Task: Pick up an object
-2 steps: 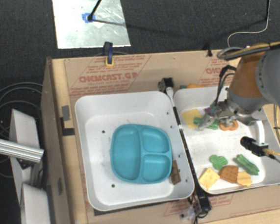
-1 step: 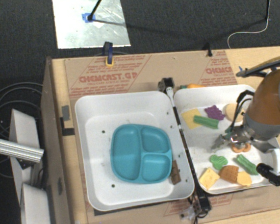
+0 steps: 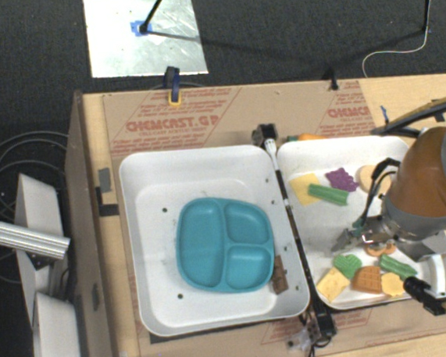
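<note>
Now | pincer (image 3: 353, 238) grip unclear, low in right bin (image 3: 320, 204) | smooth blue sectioned plate (image 3: 224, 243) left

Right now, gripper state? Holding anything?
Gripper: low over the right bin, above the toy food pieces near the green piece. Open or closed cannot be told; nothing visibly held.

Teal plate (image 3: 225, 244), white bins (image 3: 145, 220), purple toy (image 3: 339, 178).
</note>
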Motion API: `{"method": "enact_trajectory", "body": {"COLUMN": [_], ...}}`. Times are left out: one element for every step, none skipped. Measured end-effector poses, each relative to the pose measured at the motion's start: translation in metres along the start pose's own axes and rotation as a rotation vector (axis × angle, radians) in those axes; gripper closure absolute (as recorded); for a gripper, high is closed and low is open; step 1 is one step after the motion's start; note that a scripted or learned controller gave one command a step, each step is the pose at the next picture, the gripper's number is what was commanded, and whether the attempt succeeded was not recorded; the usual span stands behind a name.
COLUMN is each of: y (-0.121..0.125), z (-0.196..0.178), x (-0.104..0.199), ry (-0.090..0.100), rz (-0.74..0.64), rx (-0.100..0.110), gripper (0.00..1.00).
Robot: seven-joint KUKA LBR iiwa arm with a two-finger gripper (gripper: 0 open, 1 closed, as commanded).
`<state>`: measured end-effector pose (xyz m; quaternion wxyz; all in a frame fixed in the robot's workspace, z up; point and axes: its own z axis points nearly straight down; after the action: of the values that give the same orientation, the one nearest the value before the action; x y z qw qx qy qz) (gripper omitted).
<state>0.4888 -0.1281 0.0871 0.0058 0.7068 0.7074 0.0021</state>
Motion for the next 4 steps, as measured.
{"method": "enact_trajectory", "body": {"y": [0.024,0.118,0.130,0.151], "z": [-0.083,-0.080,-0.018,0.003], "x": [-0.010,-0.005,-0.044,-0.001], "ry": [0.002,0.003,0.004,0.004], "rz": [-0.003,-0.008,0.002,-0.006], "rx": [0.002,0.001,0.012,0.006], "gripper": [0.00,0.00,0.00,0.00]}}
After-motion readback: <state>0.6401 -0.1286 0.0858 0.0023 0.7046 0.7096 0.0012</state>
